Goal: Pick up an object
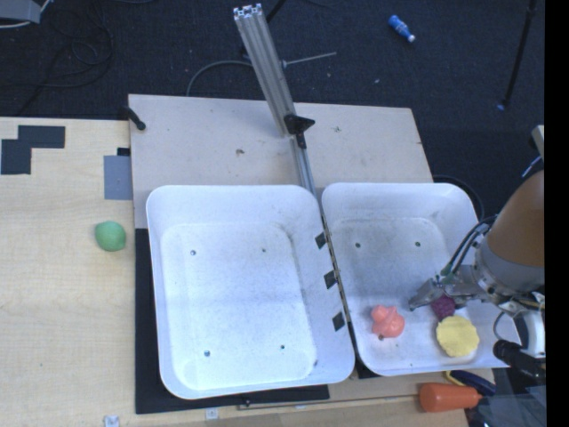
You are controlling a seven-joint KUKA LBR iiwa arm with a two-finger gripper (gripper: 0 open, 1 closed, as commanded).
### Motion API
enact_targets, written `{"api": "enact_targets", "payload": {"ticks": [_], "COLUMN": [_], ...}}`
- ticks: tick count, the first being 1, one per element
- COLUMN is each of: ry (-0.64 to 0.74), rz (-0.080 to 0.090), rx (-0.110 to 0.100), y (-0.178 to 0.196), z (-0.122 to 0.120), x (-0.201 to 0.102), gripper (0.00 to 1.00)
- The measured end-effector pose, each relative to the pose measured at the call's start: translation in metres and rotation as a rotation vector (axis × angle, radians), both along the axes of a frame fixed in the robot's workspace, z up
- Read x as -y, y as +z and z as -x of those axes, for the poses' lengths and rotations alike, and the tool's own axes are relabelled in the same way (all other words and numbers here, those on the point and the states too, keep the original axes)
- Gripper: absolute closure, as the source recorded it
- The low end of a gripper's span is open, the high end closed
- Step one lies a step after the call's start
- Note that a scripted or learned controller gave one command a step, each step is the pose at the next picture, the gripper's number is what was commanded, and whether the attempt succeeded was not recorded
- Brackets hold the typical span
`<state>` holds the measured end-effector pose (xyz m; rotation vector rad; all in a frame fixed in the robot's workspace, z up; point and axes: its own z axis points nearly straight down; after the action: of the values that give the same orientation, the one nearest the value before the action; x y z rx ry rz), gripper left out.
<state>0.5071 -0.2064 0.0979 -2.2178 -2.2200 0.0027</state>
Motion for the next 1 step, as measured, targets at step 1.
{"api": "enact_targets", "payload": {"ticks": [1], "ry": [-0.003], "rz": [0.001], "rx": [0.003], "y": [0.0117], "z": [-0.0001], "x": [0.0013], "gripper": [1.0]}}
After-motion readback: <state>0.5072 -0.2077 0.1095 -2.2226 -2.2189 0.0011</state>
